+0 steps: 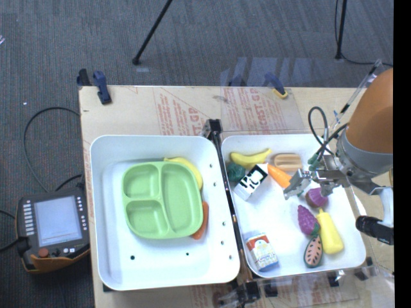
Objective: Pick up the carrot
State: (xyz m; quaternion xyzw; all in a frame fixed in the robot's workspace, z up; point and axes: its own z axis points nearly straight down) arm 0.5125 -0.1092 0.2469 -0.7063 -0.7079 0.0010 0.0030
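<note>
Camera view shows the gripper (299,186) with fingers spread, empty, approaching the carrot (279,175) near the right bin's (282,262) far edge; next it must lower astride it.

Robotics lab: clamped bench (192,108), teach pendant (54,226), tripod legs (157,21).

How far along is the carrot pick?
Done: the gripper is over the right bin, just right of the carrot. In hand: nothing; the carrot lies on the bin floor beside the black-and-white carton. Left: closing on the carrot and lifting it.
</note>
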